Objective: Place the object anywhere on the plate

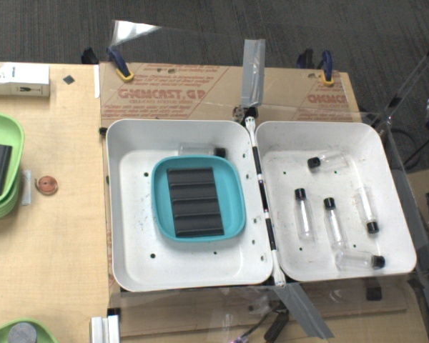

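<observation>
You are looking at five vials (330, 219) lying in the right bin (386, 148), long axes mostly toward the counter's near edge; the teal plate (161, 191) is waiting in the left bin (129, 263).

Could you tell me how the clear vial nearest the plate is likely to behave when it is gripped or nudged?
The vial lies on its side in the right bin, so a nudge would probably roll it. Its clear, smooth wall looks slippery and possibly fragile. It seems slim and light.
</observation>
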Motion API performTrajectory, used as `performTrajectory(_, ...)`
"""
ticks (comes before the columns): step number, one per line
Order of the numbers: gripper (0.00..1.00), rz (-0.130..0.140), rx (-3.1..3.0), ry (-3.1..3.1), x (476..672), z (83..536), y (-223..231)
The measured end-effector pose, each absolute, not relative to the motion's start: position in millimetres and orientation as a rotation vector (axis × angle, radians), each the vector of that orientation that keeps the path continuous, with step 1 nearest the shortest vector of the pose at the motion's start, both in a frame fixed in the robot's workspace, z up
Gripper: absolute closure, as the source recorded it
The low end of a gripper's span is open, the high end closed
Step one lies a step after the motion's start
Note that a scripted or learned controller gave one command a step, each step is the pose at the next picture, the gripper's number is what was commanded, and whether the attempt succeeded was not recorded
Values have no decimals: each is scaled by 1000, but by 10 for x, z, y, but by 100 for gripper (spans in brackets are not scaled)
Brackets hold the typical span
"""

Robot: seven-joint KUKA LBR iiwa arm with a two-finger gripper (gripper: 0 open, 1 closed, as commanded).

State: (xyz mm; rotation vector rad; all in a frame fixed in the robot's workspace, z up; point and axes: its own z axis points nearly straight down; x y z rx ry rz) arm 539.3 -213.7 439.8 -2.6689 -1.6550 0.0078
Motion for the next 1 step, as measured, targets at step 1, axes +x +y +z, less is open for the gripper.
performTrajectory(1,0,8,-2669,-1655,5393,4398,-2137)
